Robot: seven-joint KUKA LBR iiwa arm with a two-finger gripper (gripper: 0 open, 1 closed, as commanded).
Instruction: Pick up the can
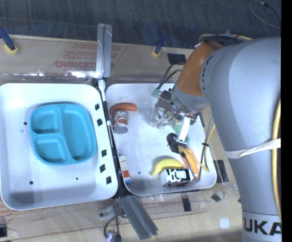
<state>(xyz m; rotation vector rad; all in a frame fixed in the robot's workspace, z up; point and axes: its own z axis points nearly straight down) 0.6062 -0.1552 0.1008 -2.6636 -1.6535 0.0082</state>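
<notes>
In the left bin sits a blue plate with three parts. The can stands in the right bin, close to its left wall, just under a hot dog. The can looks small, hard and light, with smooth round sides that may slip, so take it by its sides. Right of it, in the middle of the frame, hangs the claw, well apart from the can; I cannot tell if it is wide or closed

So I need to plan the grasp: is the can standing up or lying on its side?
Standing upright. The can shows its round top to the overhead camera, in the right bin near the left wall, just below the sausage.
</notes>
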